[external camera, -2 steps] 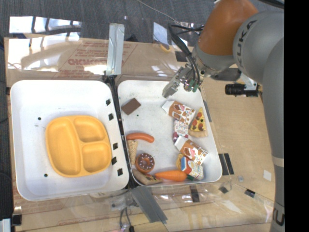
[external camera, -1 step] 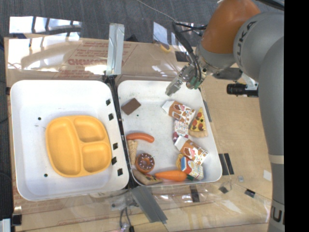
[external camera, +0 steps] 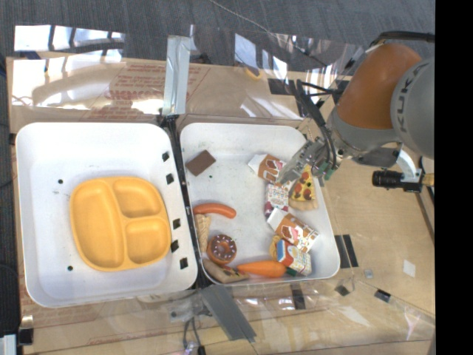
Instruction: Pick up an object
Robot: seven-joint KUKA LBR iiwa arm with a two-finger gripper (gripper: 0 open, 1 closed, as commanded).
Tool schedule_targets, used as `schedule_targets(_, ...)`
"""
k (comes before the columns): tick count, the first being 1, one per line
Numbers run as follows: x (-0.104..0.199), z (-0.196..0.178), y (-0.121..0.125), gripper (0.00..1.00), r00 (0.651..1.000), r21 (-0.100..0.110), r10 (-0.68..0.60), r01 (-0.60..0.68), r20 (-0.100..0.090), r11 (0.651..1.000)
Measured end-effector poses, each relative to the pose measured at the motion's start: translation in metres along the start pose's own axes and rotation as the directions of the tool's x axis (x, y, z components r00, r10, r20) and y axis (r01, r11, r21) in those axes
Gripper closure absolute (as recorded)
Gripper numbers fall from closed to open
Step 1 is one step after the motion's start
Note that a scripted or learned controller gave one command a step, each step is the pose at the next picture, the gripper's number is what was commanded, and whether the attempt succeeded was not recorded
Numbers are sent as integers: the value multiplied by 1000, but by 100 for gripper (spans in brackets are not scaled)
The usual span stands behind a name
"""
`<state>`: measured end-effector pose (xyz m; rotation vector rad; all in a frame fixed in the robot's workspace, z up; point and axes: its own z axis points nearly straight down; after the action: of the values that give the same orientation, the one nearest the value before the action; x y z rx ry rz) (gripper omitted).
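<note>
Gripper [external camera: 307, 163] is lowered at right bin's [external camera: 222, 135] right edge, over pizza slice [external camera: 303, 191] and packets [external camera: 279, 195]; jaws' state cannot be told. Nothing is seen gripped. Tray [external camera: 118, 222] is kept in left bin [external camera: 37, 161].

Floor: along the top of the frame we see dark grey carpet [external camera: 111, 2] with a fine ribbed weave.
Cable: a thin pale line [external camera: 222, 7] crosses that carpet at a slant, top centre.
Bench: we see a tan cardboard-like surface [external camera: 384, 235], widest at the right of the frame.
Printing: faint red lettering [external camera: 140, 87] shows on the tan surface, upper left of centre.
Clear sheeting: shiny plastic [external camera: 89, 58] along the upper edge catches bright window-like reflections.
Tape: a grey strip [external camera: 174, 76] runs upright at upper centre; another [external camera: 229, 313] lies at the bottom centre.
Markers: small dark tabs [external camera: 347, 251] dot the bench at lower right.
Light: bright and even, with glare on the plastic.
</note>
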<state>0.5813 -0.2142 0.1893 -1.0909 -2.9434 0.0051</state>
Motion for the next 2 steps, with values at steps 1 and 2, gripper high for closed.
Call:
schedule_targets(1, 1, -1, 3, 0, 1000, -3, -5, 5, 1, 1000)
schedule_targets(2, -18, 83, 38, 0, 999, -5, 48, -48, 3, 999)
